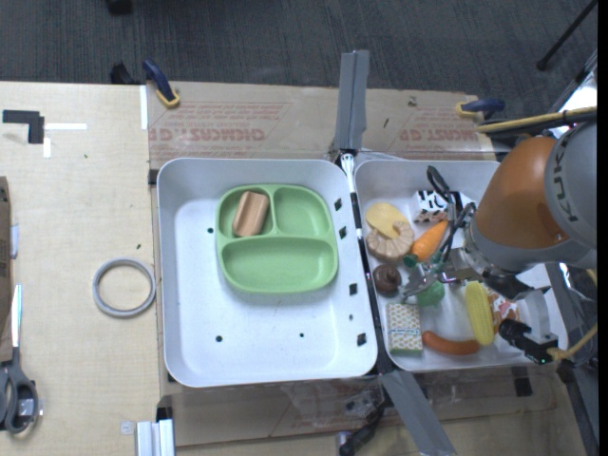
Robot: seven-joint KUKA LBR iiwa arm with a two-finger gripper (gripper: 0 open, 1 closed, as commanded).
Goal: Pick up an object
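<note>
My gripper (pixel 419 284) hangs low in the right bin (pixel 372 174), reaching in from the right under the orange wrist band. Its tip is among toy foods: a small green piece (pixel 432 296) right beside it, a brown round piece (pixel 387 278) to its left, and an orange carrot (pixel 429 238) just above. A yellow and tan round item (pixel 388 229) lies further up. Lower right are a yellow corn cob (pixel 479 313), a reddish sausage (pixel 450 344) and a small printed box (pixel 404 328). The arm hides part of the bin.
The left bin (pixel 190 340) holds a green divided plate (pixel 280 266) with a tan bread-like piece (pixel 250 213) in its upper left compartment. A black-and-white item (pixel 432 200) lies at the right bin's back. A tape ring (pixel 124 287) and scissors (pixel 16 392) lie on the bench to the left.
</note>
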